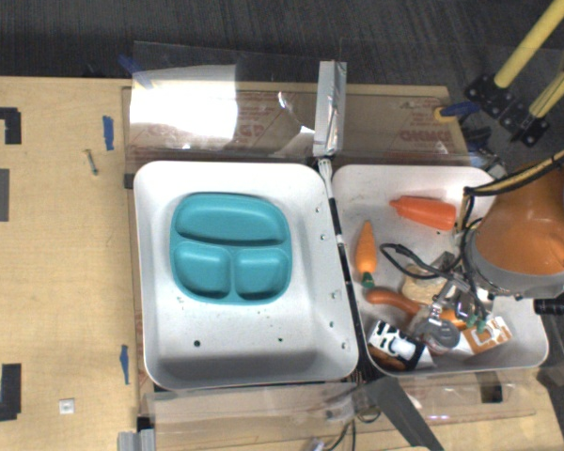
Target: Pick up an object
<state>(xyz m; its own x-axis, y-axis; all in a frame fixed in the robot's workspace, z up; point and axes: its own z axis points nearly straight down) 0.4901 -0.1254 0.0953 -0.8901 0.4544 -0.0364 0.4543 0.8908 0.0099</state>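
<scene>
From my remote station, reading left to right: the tan table (47,280) carries two shallow white bins side by side. The left bin (160,346) holds a teal divided plate (231,246), lying flat near the bin's middle. The right bin (526,346) holds a cluster of small items. An upright carrot (366,249) lies close to the wall between the bins, and a larger orange carrot (425,211) lies crosswise toward the far side. Nearer the front edge I see a reddish sausage-shaped piece (393,300) and, just in front of it, a black-and-white item (396,343). A small orange-and-white packet (490,333) lies at the front right. The arm (524,228) reaches in from the right, its orange band over the bin's right part, and the gripper (444,316) is down among the front items. Whether the gripper is apart or closed, I cannot tell, as wiring and clutter obscure it.
</scene>
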